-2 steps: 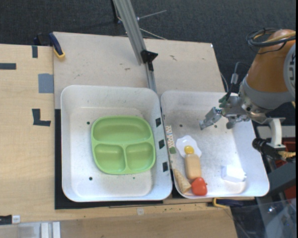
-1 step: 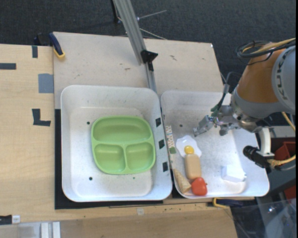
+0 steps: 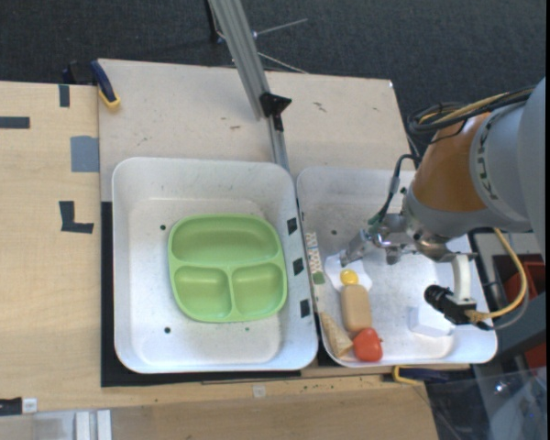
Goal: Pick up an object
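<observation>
Hovering claw, grip state unclear, one green tray, two bins.

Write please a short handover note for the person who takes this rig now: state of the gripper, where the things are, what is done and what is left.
Gripper: low over the right bin, just above the small yellow item; I cannot tell if it is open or shut.
Things: tan bottle-shaped toy, red toy and a tan wedge lie in the right bin's near-left part. The green divided plate sits in the left bin.
Done: nothing visibly picked.
Left: grasp one object and lift it.
</observation>
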`<state>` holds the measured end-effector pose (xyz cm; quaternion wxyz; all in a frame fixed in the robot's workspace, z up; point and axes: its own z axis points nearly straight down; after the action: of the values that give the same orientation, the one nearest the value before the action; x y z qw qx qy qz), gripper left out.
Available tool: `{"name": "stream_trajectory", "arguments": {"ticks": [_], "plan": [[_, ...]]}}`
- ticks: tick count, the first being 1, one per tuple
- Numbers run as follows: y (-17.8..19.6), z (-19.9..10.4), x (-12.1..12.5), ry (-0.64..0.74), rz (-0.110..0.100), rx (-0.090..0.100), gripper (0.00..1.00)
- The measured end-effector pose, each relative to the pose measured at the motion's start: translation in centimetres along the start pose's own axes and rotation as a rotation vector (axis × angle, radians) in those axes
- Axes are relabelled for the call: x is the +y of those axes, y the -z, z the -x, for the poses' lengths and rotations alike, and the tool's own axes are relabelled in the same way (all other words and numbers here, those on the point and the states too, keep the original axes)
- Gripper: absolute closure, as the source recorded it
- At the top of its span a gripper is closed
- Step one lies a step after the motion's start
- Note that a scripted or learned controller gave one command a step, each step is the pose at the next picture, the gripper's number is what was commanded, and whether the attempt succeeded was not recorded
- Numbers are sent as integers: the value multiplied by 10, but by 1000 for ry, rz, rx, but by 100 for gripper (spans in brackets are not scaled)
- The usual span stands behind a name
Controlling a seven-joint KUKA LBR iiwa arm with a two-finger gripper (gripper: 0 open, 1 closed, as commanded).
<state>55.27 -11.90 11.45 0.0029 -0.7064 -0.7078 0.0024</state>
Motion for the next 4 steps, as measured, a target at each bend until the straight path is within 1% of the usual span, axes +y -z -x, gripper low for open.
{"name": "stream_trajectory", "arguments": {"ticks": [1,2,3,4], "plan": [[13,0,1,1,4,0,100],[60,-5,9,0,10,-1,100],[113,-5,9,0,12,-2,100],[122,-64,8,5,7,1,100]]}}
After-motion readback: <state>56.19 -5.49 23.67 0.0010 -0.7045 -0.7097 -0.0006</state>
